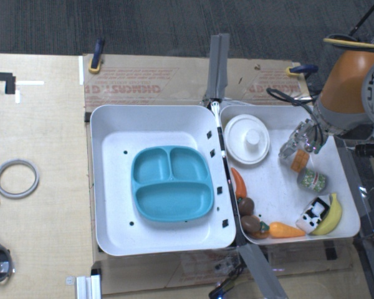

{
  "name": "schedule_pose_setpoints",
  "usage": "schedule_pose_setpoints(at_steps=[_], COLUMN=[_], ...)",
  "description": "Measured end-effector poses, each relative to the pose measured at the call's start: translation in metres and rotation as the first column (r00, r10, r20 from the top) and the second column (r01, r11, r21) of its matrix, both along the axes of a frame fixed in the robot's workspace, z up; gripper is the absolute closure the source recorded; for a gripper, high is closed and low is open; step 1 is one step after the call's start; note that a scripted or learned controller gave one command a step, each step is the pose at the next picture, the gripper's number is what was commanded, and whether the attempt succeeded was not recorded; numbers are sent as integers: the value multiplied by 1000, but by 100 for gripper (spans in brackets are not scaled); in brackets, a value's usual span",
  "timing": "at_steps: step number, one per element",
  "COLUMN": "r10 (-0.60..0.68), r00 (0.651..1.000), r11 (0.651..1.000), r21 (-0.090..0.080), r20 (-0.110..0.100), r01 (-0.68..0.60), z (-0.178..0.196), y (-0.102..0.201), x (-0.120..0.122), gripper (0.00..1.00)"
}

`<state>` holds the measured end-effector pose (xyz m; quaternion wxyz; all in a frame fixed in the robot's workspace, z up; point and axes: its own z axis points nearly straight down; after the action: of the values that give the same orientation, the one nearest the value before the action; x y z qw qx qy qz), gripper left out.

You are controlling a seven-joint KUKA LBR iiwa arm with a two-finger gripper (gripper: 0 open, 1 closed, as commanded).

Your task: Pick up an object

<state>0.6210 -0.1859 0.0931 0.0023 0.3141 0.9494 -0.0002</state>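
From my seat I see the gripper (pixel 301 143) low over the right bin (pixel 349 173), near its far right side, with an orange block (pixel 299 160) just beneath its fingertips; I cannot tell whether the block is actually gripped. A small green-patterned jar (pixel 312 180) lies just below that block. A white lid (pixel 248 139) sits in the bin's far left corner, with a banana (pixel 332 217), a black-and-white toy (pixel 314 214) and a carrot (pixel 285 230) along the near edge. The left bin (pixel 106 167) holds a blue divided plate (pixel 172 184).
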Motion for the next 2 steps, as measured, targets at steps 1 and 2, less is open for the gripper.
schedule_pose_setpoints(at_steps=[1, 2], r10=[-65, -76], r00=[998, 997], r11=[998, 997], r21=[0, 2], r20=[-1, -2], r01=[65, 76], z=[0, -1], y=[-36, -3], x=[-64, -53], gripper=[0, 0])
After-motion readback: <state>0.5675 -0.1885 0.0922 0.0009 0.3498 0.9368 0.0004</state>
